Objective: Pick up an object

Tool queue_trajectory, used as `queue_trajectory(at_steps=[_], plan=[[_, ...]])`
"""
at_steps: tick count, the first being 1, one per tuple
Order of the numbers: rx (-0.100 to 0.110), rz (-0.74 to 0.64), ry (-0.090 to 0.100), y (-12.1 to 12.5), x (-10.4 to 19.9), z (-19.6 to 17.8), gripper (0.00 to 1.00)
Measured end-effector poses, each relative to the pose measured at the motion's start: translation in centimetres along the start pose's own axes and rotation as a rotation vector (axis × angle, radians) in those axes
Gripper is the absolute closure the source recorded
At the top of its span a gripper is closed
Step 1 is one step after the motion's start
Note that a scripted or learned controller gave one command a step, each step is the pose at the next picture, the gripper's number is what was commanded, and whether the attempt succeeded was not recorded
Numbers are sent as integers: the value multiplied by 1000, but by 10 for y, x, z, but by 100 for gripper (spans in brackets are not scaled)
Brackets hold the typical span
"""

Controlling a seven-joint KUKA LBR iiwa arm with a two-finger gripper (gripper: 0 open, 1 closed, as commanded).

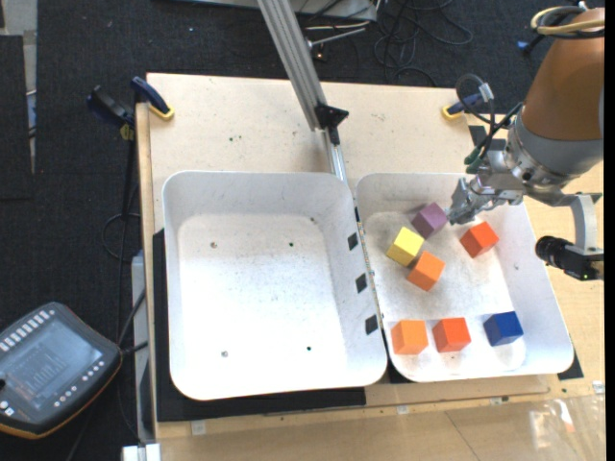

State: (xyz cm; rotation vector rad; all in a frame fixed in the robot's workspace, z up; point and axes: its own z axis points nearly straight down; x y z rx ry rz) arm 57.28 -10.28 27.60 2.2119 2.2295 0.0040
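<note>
Several small blocks lie in the right bin [538,301]. A purple block [430,219] sits near the bin's back, with a yellow block [405,246] and an orange block [426,271] just in front of it. A red-orange block [479,239] lies to the right of the purple one. Along the front are an orange block [409,336], a red-orange block [452,334] and a blue block [503,327]. My gripper [465,206] hangs low over the bin, between the purple block and the red-orange block, its tips close to both.
The left bin [192,219] stands beside the right one. A slanted metal pole [293,46] crosses the bench's back down to the bins' divide. Clamps [149,99] sit at the bench's back corners. A teach pendant [48,368] lies at the lower left.
</note>
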Motion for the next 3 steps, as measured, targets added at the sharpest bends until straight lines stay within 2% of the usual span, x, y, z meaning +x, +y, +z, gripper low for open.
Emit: queue_trajectory(at_steps=[1,3], plan=[[3,0,1,1,57,16,100],[1,1,-1,24,151,31,100]])
